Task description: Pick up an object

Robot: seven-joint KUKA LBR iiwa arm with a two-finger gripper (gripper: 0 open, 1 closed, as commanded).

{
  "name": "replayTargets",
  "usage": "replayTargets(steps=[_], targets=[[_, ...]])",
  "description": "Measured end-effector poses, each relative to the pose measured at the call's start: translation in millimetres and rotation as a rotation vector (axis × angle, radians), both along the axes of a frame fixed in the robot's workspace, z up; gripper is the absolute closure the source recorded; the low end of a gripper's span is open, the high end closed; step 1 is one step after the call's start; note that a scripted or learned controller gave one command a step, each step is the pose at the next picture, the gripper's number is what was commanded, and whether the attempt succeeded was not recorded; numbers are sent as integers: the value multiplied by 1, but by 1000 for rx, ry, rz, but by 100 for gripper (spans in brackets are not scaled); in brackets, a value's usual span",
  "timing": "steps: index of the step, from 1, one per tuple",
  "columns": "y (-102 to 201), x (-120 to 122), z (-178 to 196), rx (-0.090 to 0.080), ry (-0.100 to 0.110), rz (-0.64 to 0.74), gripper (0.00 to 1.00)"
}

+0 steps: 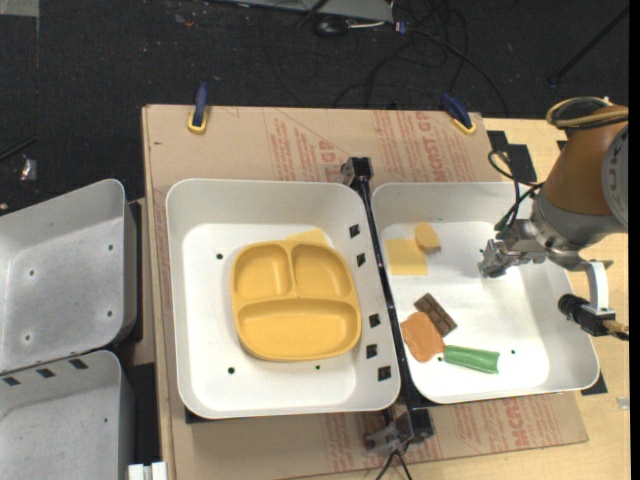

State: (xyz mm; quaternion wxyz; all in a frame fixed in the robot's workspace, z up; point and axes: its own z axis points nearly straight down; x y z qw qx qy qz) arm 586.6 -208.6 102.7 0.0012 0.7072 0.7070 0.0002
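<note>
Objects for picking lie in your right-hand bin (560,368), and none of them is between the gripper's fingers. Start with the biggest things you can see: the brown cardboard-covered bench (260,143) carries two shallow white bins side by side, held down by clamps at the far edge. Your left bin (200,368) holds a yellow divided tray (296,303), three compartments, lying flat near the middle. The grey arm (585,183) with its orange band comes in from the right and hangs over the right bin's far right part. Its gripper (495,260) sits low near the bin floor, well apart from every loose item; whether the fingers are spread or closed, you cannot tell from this angle. Then the loose pieces, all toward the bin's left side: a pale yellow flat square (406,256), with a small tan block (427,237) just beside its far right corner. Nearer to you lie an orange rounded piece (422,339), a dark brown bar (436,313) touching its upper edge, and a green stick (471,358) just to the right of the orange piece.
</note>
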Motion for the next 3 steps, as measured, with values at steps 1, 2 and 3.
replayTargets(steps=[1,2,3], targets=[[2,-3,44,0,-3,1,100],[6,-9,91,-1,-3,2,100],[6,-8,144,-1,-3,3,100]])
